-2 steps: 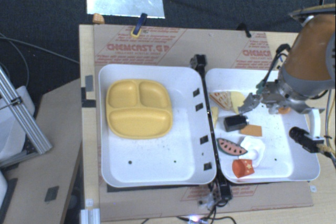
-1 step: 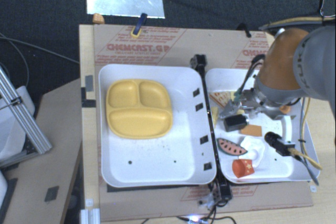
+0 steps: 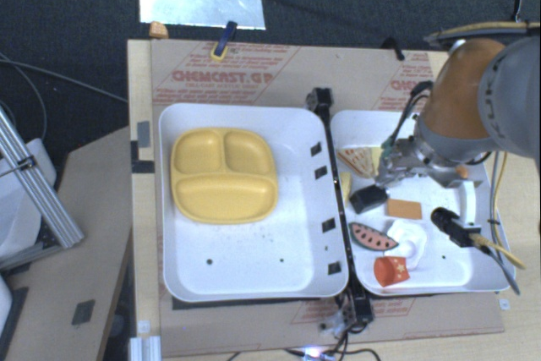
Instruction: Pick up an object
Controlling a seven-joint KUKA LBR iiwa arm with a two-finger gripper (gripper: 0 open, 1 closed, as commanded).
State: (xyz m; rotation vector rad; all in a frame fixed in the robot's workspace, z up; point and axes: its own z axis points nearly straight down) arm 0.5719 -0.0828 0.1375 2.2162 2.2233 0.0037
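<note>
My gripper (image 3: 390,172) hangs low over the upper middle of the right bin (image 3: 482,279), with the grey and orange arm above hiding much of it. A pale yellow wedge (image 3: 359,158) lies just left of it. A small black block (image 3: 368,199) rests on the bin floor right below and to the left of the gripper, very close to it. An orange square piece (image 3: 404,208) lies just below the gripper. Nearer the front are a watermelon slice (image 3: 373,237), a white lump (image 3: 412,243) and a red piece (image 3: 390,270).
The left bin (image 3: 254,266) holds a yellow divided plate (image 3: 224,174) in its upper left part. A black divider (image 3: 338,190) runs between the two bins. Cardboard (image 3: 279,72) lies behind them.
</note>
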